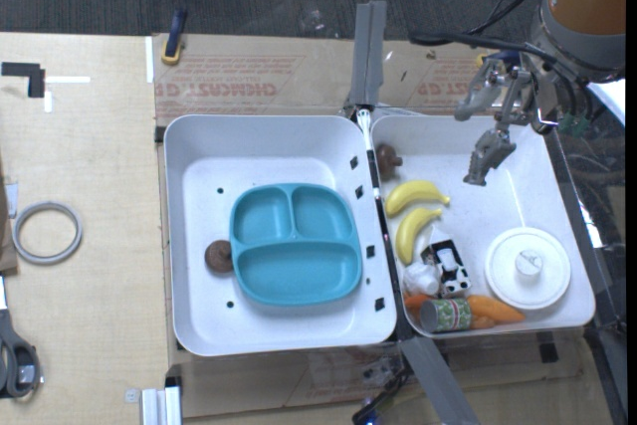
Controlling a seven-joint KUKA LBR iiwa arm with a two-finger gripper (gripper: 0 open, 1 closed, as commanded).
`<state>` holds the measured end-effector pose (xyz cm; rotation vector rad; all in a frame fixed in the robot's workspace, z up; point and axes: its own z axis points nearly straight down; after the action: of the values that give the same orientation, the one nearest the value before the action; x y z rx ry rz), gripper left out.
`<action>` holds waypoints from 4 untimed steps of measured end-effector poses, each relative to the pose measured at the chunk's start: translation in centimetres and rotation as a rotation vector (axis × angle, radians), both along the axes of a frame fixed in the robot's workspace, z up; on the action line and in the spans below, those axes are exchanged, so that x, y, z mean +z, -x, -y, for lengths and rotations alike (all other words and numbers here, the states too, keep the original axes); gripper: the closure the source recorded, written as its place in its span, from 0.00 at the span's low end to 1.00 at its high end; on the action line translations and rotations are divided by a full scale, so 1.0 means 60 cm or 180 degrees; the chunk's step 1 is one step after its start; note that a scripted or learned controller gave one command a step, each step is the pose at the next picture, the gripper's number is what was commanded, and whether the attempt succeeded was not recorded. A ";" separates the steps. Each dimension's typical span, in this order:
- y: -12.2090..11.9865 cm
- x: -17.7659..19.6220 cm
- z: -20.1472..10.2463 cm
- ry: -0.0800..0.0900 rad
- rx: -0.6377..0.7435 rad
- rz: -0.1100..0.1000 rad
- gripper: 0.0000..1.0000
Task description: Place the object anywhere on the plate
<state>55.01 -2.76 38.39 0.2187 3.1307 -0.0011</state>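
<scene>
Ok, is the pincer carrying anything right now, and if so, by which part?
Nothing is held. The pincer hangs above the right bin with no object between its fingers; the bananas lie below on the bin floor.

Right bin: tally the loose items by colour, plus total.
Right bin:
Yellow: 2, bananas and
White: 1, round lid
Orange: 1, carrot
Green: 1, can
Brown: 1, small lump
Black-and-white: 1, toy
Total: 7
</scene>
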 end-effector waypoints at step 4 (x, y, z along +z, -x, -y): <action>-0.030 -0.209 -0.025 -0.0002 0.0898 -0.0003 1.00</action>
<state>56.79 -1.28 25.87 -0.2240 3.1314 0.0007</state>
